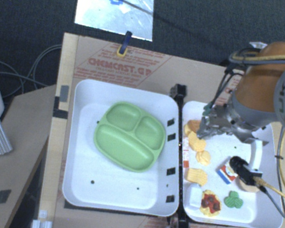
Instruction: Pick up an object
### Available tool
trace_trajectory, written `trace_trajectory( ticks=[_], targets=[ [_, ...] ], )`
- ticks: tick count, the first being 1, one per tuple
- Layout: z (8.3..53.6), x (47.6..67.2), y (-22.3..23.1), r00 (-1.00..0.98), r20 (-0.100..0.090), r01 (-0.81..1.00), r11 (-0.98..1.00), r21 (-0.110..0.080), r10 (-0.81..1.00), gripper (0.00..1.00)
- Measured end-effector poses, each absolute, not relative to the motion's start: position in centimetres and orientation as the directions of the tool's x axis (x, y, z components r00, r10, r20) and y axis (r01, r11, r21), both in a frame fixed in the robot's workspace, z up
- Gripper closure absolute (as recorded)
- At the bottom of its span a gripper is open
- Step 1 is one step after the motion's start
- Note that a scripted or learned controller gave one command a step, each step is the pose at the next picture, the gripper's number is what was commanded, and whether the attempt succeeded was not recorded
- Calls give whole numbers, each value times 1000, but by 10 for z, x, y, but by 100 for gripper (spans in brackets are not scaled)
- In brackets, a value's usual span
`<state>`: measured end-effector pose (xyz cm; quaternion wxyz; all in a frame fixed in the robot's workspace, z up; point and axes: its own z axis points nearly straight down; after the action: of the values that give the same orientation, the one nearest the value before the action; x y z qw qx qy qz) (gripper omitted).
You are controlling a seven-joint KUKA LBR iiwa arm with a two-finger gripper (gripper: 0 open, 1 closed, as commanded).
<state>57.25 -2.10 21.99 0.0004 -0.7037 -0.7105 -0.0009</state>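
Two white bins on a bench. The left bin (73, 180) carries a green divided plate (129, 136) near its centre. The gripper (206, 128) hangs low at the far-left corner of the right bin (272, 215), just above yellow food pieces (196, 143); its grasp cannot be told. More yellow pieces (196, 175), a red-and-yellow piece (211, 202) and a green piece (234, 200) lie toward that bin's near edge.

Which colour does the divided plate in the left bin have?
Light green; the plate shows in the camera view.
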Motion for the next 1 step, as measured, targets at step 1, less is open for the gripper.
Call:
trace_trajectory(
  ticks=[1],
  targets=[
    [222, 582, 40, -11, 3, 1000, 11, 3, 1000, 100]
  ],
)
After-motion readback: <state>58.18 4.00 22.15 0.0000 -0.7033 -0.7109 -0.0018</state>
